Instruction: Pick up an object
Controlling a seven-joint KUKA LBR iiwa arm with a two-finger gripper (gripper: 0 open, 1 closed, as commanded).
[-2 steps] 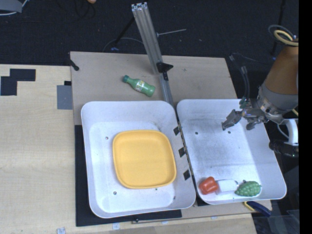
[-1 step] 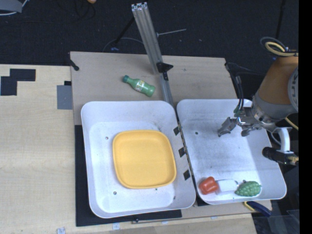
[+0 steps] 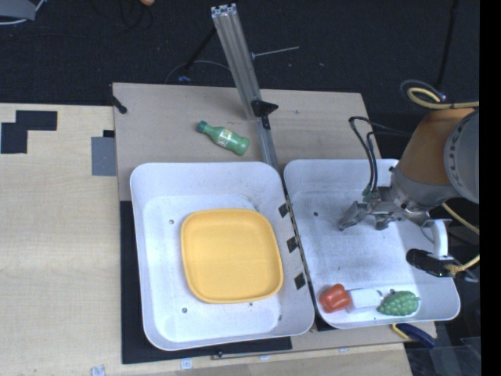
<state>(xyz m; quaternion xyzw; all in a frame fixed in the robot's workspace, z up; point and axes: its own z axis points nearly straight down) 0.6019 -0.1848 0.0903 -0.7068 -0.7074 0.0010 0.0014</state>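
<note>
In the left bin lies a yellow square plate. The right bin holds a red pepper and a bunch of green grapes at its near edge, with a white piece between them. My gripper hangs over the right bin's middle right, above bare floor and well back from the pepper and the grapes. Nothing shows between its fingers.
A green bottle lies on the bench behind the left bin. A slanted metal rail rises from the bench's back, near the gap between the bins. Black cables loop by the arm's wrist.
</note>
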